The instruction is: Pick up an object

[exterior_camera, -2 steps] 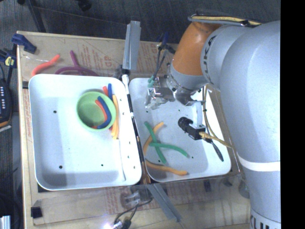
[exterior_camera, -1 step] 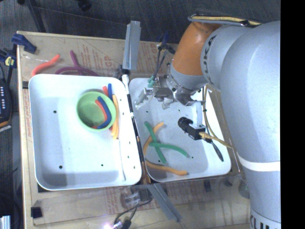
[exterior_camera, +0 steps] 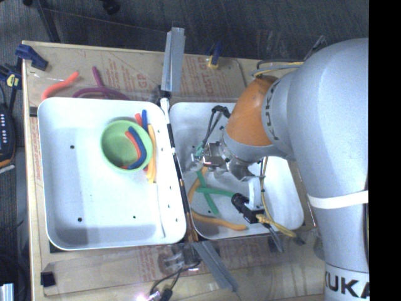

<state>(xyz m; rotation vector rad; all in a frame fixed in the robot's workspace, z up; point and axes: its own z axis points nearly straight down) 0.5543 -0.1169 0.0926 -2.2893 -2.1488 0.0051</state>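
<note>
A: Item 1, grey arm's claw (exterior_camera: 202, 162). Posn?
B: Low in the right-hand shallow white bin (exterior_camera: 285, 213), left half, nr the wall beside the other bin. Open or closed: can't tell from this angle. Whether it has hold of anything: can't tell either.

A: Item 2, nearest pickable things?
B: Thin green plastic sticks (exterior_camera: 213, 193), crossed, flat on the bin floor just beside the claw, toward the near edge. Small teal piece (exterior_camera: 199, 150) right at the claw; touching or apart, can't tell.

A: Item 3?
B: Long curved orange plastic strip (exterior_camera: 219, 222) along the same bin's near wall. Short orange strip (exterior_camera: 195, 185) by the left wall, next to the green sticks.

A: Item 4, other bin?
B: Left-hand shallow white bin (exterior_camera: 75, 193). Holds a round light-green plastic bowl (exterior_camera: 122, 146) toward its far right corner, w/ a curved blue strip (exterior_camera: 136, 140) inside. Yellow-orange stick (exterior_camera: 151, 158) against the bowl's right side.

A: Item 5, worktop?
B: Brown board worktop (exterior_camera: 125, 68). Beyond the left bin: curved purple tube (exterior_camera: 100, 93), orange-red stick (exterior_camera: 62, 83). Blue clamp (exterior_camera: 216, 54) at the far edge.
</note>
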